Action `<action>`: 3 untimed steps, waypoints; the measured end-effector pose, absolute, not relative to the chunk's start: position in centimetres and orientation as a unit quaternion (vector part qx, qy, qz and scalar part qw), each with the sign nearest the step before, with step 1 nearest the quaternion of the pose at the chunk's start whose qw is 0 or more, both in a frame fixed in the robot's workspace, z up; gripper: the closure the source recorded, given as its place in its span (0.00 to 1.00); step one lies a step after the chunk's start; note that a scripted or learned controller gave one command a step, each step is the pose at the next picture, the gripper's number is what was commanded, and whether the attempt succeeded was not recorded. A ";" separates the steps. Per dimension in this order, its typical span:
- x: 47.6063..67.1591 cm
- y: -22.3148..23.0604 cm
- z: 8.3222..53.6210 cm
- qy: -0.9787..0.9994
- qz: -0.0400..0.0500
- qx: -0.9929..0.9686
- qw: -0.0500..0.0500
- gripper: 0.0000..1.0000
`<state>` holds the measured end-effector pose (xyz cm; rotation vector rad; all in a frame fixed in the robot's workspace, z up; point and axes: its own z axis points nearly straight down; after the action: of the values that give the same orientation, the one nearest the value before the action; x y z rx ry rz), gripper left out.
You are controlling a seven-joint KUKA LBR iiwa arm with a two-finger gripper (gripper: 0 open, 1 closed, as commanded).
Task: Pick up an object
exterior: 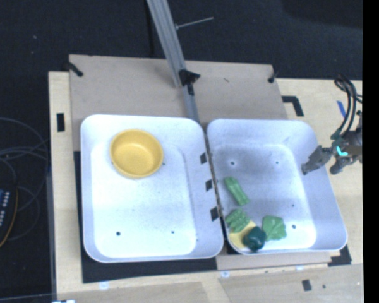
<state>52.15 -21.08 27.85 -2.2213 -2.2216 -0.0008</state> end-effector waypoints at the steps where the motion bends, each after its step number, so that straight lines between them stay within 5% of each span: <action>1: 52.1 -21.1 27.9 -0.707 0.000 -0.707 0.000 0.00; 3: 51.1 -21.2 18.9 -0.707 0.001 -0.708 0.001 0.00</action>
<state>51.11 -21.17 18.86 -2.2213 -2.2181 0.0035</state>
